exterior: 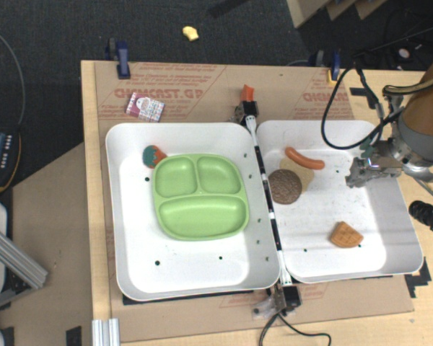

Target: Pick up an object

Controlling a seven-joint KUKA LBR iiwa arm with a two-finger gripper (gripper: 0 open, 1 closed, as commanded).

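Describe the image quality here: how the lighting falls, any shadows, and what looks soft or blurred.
Camera view: lighting is even and diffuse; the white bins read bright without harsh glare. The green plate casts only a faint shadow. The hot dog, round patty and orange wedge look slightly soft from low resolution. The tool is small and indistinct against the right bin.

you have open floor mid right bin (pixel 390 262); sausage (pixel 304 158), brown patty (pixel 283 186), pastry (pixel 345 235) ring it; black cable (pixel 335 103) loops overhead.
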